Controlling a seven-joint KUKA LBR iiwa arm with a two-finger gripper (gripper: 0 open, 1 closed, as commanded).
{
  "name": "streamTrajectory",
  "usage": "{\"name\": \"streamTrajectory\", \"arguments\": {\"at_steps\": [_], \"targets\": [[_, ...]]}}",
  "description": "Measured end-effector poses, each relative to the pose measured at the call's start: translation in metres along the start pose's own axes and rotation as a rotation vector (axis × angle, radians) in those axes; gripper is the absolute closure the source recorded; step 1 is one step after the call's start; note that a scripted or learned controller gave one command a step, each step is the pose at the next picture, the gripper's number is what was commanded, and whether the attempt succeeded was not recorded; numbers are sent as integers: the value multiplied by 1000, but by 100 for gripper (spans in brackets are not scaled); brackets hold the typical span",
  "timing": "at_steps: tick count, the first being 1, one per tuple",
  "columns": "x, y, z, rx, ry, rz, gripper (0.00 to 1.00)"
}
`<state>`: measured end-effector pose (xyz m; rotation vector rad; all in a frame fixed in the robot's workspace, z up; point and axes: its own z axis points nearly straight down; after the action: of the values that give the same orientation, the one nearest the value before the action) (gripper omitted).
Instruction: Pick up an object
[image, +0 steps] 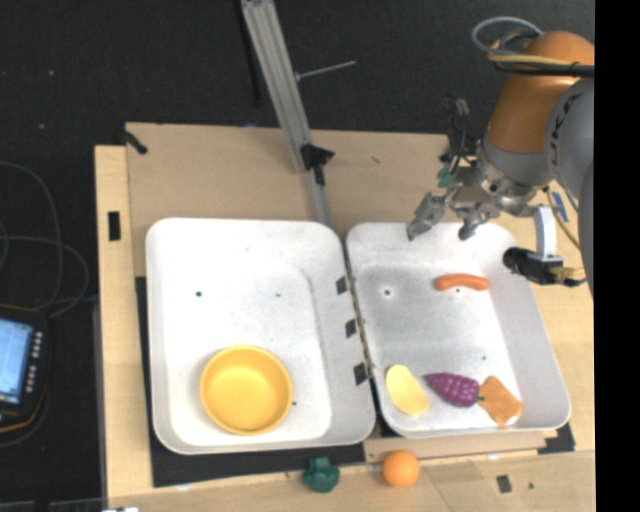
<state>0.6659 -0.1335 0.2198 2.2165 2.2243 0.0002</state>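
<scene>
Orange ball (400, 468) and green toy (321, 475) sit on the table (230, 160); beyond, the gripper (444, 226), fingers apart, hovers near a small orange sausage (462, 283), likely light, rigid, best pinched mid-length.

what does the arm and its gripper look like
The arm is grey metal with a bulky, rounded orange band above the wrist. A pale cable loops over the top of it. The gripper is a dark grey two-finger unit, with thin black cables running beside it.

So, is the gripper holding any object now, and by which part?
Nothing is held. The gripper hangs open above the right bin's far edge, with nothing between its fingers.
</scene>
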Motion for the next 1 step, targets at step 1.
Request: {"name": "streamTrajectory", "arguments": {"at_steps": [1], "targets": [[0,0,0,0,-1,0,0]]}}
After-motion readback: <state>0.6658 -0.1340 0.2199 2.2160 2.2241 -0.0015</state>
